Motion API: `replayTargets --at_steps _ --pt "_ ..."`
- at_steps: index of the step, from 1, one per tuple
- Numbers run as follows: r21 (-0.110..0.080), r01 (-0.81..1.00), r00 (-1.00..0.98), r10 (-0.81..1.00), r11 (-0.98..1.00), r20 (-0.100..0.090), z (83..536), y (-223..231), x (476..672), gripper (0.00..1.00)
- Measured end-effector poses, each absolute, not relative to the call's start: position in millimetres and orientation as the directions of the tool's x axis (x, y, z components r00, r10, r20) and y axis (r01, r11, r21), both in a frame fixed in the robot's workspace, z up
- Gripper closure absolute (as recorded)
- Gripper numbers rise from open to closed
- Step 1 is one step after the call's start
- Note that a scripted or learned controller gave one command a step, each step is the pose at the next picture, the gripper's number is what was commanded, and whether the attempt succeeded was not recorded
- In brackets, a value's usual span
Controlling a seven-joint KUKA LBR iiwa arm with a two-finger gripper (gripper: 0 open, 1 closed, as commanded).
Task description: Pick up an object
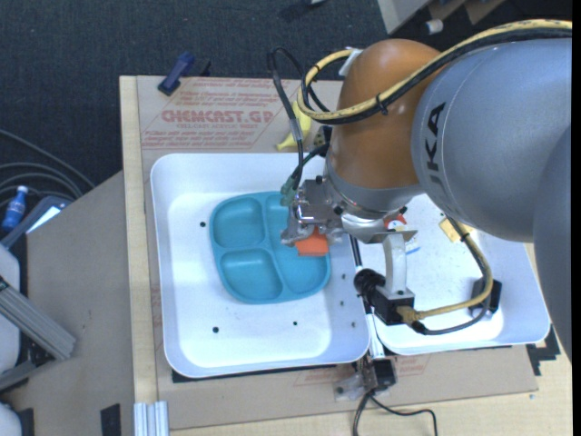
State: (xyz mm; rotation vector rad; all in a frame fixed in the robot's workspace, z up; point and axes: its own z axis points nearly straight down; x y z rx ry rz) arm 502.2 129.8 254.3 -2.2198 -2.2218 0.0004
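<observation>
Blue tray: a sectioned blue plastic tray [259, 252] lies in the left bin [182, 334], centre-left of the frame, and you can see three of its compartments.
Arm: your grey KUKA arm [490, 116], with its orange band, fills the upper right and bends down over the tray's right edge.
Gripper: the gripper [304, 234] sits at the tray's right rim, mid-frame; you cannot tell how its jaws stand, since the wrist and cabling hide them.
Orange piece: a small orange object [313, 246] shows right at the gripper's tip, touching or just above the tray's right side; whether it is a loose item or part of the tool you cannot tell.
Progress: judge the pick as under way but unproven. The arm is down at the tray, and nothing is visibly lifted clear of the bin.
Left to do: you have yet to confirm a grasp and raise an object.
Right bin: the right bin [454, 334] lies lower right, under a yellow-sheathed cable [454, 309].
Writing: the brown board [218, 116] above the bins reads "CHEMCAST G.P" in red; smaller lines beneath are too fine to read. White letters "KA" show on the arm's casing.
</observation>
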Motion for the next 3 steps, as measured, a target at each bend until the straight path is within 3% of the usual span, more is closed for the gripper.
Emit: replayTargets --at_steps 1,2,3 --pt "-0.001 1.0 -0.001 1.0 0.001 0.0 236.5 196.0 520.8 1.0" --pt "0.001 1.0 0.001 1.0 -0.001 0.0 333.3 147.4 582.9 1.0" --pt "-0.003 1.0 0.001 1.0 -0.001 -0.001 282.6 49.7 592.3 1.0"
